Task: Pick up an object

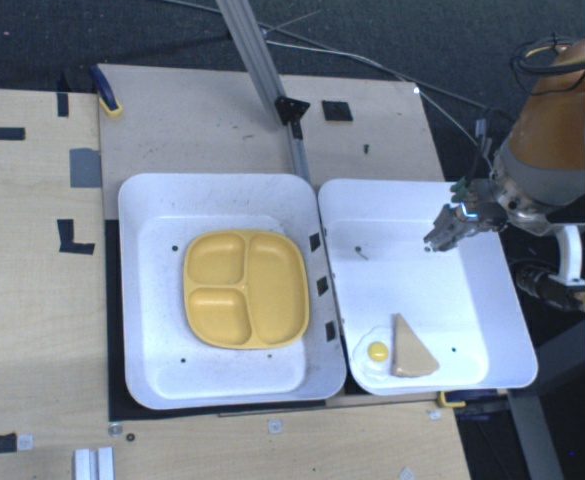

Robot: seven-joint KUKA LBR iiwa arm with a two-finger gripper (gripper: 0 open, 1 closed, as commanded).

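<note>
A tan wedge-shaped piece (pixel 410 349) lies near the front of the right bin (pixel 472 298), with a white fried-egg toy with a yellow yolk (pixel 375 352) touching its left side. My gripper (pixel 442 236) hangs over the right bin's far right part, pointing down and to the left, well behind and to the right of both objects. Nothing shows between its fingers. In the left bin (pixel 152 268) rests a yellow divided plate (pixel 246 288) with three compartments.
A grey metal pole (pixel 257 53) slants across the bench behind the bins. Dark tape marks and a blue-and-yellow item (pixel 105 90) lie on the bench at the left and back. Cables run along the dark floor at the back.
</note>
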